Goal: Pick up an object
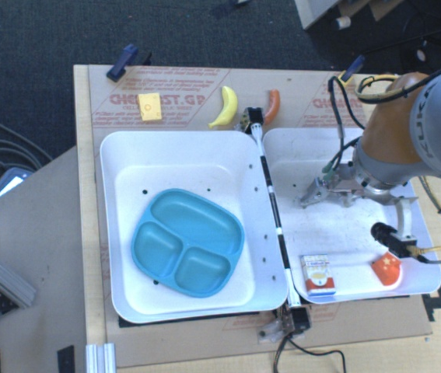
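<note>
The gripper (320,195) is hanging low over the right bin (298,150), its thin metal parts splayed near the bin's floor, but I cannot tell how it is set, and nothing is showing in its grasp.

Going from the left: the left bin (119,208) is holding a blue divided plate (187,242), lying flat near its middle. Behind the two bins, on the wooden bench (96,130), a yellow tag (149,108), a banana (225,107) and an orange sausage-shaped thing (271,106) are lying well apart from the arm. In the right bin, a small red and white carton (318,274) is sitting against the near wall, and a red piece (387,269), perhaps a strawberry toy, is lying further right by the same wall, just below a black part of the arm's tooling. The arm (407,130) is reaching in from the right, its orange band standing over the bin's far right side.

As I judge it, the step in hand is the approach: the tool is hovering over a bare patch of the bin floor, with both likely targets lying nearer the front wall. The next move is calling for a shift toward the carton or the red piece, then a descent with the tool centred on it; both lie close to the wall, so there is little room on that side.
</note>
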